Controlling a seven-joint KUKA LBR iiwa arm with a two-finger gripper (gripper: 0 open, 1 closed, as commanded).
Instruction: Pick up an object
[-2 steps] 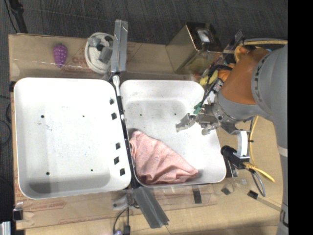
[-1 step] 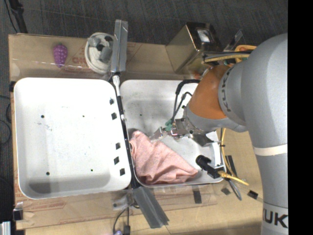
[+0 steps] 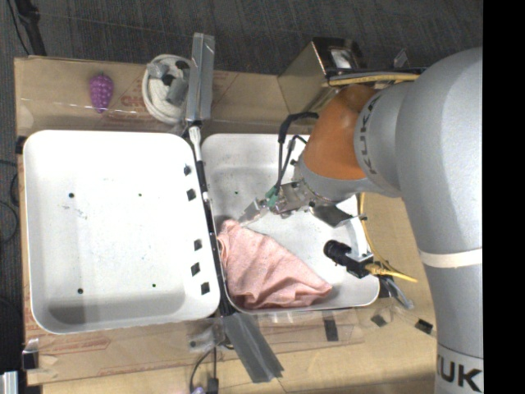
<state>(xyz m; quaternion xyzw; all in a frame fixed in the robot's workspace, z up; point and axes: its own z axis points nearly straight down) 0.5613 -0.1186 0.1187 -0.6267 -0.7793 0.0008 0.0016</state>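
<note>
Gripper (image 3: 264,206) low inside the right-hand shallow white plastic bin (image 3: 246,150). The crumpled pink cloth (image 3: 267,269) lies just below it, upper edge at the gripper's tip. Whether the gripper is wide or closed cannot be told. The cloth appears unlifted; grasping and raising remain.

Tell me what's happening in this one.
The arm reaches into the bin on the view's right, with its gripper at the upper edge of a pink cloth. The cloth lies bunched on the bin floor, against the wall shared with the other bin. Whether the gripper touches the cloth cannot be told.
</note>
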